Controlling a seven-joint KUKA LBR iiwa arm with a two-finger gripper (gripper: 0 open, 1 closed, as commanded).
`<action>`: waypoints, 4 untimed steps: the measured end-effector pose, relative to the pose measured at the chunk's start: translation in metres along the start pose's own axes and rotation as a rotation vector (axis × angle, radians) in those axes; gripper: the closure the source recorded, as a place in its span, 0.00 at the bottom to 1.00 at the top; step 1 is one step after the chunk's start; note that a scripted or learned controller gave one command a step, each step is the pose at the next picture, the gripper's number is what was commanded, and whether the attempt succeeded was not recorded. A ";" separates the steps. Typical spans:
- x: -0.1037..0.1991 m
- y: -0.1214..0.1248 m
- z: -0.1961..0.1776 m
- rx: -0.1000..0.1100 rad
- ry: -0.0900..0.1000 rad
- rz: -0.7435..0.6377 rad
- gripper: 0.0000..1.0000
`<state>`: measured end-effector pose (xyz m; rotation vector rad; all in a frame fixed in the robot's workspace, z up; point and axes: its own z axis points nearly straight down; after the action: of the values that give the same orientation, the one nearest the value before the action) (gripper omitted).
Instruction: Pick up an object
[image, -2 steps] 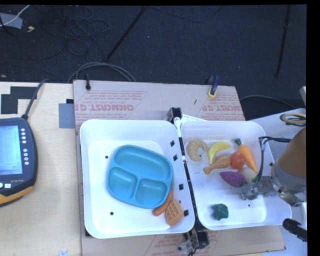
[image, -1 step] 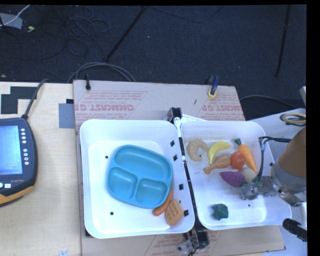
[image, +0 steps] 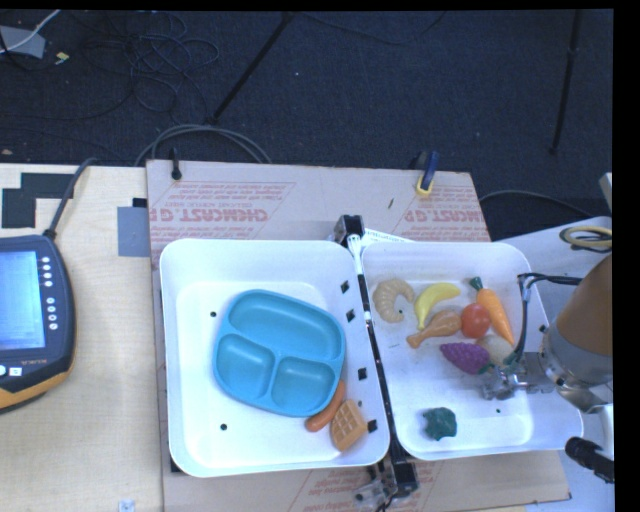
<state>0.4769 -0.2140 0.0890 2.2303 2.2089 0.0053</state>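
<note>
Low at the right bin's (image: 400, 425) right side, the gripper (image: 503, 383) reaches in from the arm (image: 585, 335). It sits just beside the purple grapes (image: 463, 355), with nothing visibly held. Close above lie a pale round item (image: 497, 347), a tomato (image: 475, 320) and a carrot (image: 494, 310). Further left are a drumstick (image: 436, 329), a banana (image: 436, 300) and a croissant (image: 391, 298). A dark green piece (image: 439, 423) lies apart near the front wall. Across the divider, the left bin (image: 190, 400) carries 1 blue tray (image: 279, 351), with a sausage (image: 324, 410) and a waffle (image: 348, 426) at its lower right corner. A pendant (image: 30, 315) rests far left.
</note>
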 end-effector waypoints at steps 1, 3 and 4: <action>0.000 0.000 0.000 0.000 0.000 0.000 1.00; 0.000 0.000 0.000 0.000 0.000 0.001 1.00; 0.000 0.000 0.000 0.000 0.000 0.001 1.00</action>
<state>0.4769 -0.2139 0.0889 2.2318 2.2075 0.0055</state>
